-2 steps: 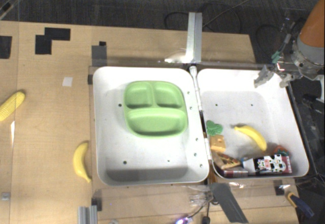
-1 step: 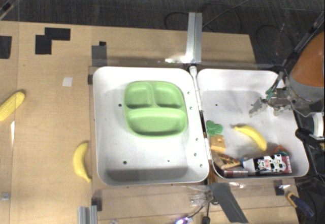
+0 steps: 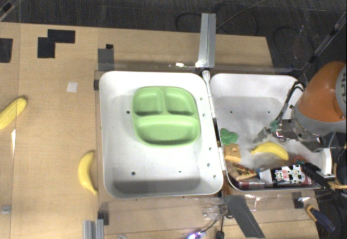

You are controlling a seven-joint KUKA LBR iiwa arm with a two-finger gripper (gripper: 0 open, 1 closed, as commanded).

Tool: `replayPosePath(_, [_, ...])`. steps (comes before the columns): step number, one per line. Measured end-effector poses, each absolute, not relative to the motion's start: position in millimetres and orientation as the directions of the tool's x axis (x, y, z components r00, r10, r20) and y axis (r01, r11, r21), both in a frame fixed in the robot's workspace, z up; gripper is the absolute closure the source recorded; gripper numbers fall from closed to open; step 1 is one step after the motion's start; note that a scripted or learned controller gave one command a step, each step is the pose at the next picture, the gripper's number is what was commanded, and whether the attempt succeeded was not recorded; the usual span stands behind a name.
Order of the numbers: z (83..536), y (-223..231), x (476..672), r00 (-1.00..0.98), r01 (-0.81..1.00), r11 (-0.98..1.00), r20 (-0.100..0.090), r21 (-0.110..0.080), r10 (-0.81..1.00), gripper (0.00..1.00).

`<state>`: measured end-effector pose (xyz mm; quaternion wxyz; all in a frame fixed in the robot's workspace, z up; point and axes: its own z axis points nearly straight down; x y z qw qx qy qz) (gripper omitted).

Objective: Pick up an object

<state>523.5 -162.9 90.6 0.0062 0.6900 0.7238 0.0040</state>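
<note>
At the near wall of the right bin (image 3: 255, 83) we see a marker (image 3: 286, 174); behind it lies a banana (image 3: 269, 150). The tool (image 3: 271, 134) hovers just above the banana; its opening we cannot tell

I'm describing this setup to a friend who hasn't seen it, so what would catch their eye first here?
Probably the green divided tray, lying alone in the left white bin. Next, the grey arm's orange band at the right edge, with the gripper low over the right bin just above a yellow banana. Another banana lies on the wooden bench left of the bins.
</note>
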Motion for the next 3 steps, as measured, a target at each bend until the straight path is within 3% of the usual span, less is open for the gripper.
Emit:
replayPosePath(1, [103,-161,526.4,-0.049,0.999,0.049,-0.001,0.021,0.999,1.0])
replayPosePath(2, [103,-161,526.3,-0.049,0.999,0.049,-0.001,0.021,0.999,0.0])
replayPosePath(3, [145,-179,488.2,-0.123,0.992,0.123,-0.002,0.005,0.992,0.0])
